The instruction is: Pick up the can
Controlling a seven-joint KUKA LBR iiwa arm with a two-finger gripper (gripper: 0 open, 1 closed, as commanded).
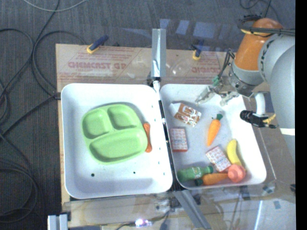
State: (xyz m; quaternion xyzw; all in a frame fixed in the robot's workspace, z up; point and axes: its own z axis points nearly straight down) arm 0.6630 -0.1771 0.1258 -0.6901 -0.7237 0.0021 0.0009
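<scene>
In the middle of the right bin (pixel 249 128), close to its left wall, lies what looks like the can (pixel 178 139), red-patterned and on its side. A similar red-patterned item (pixel 218 158) rests lower right, beside the banana. My gripper (pixel 214 96) hangs over the bin's top edge, up and to the right of the can and well apart from it. It is open, its fingers (pixel 204 97) spread, and there is nothing between them. A brown-and-white packet (pixel 187 114) lies between the gripper and the can.
The right bin also holds a carrot (pixel 213 130), a banana (pixel 232 151), a green bottle (pixel 194 171), a second carrot (pixel 215 178) and a pink piece (pixel 236 173). The left bin (pixel 72 176) bears a green divided plate (pixel 114 133) with an orange item (pixel 147 137) beside it.
</scene>
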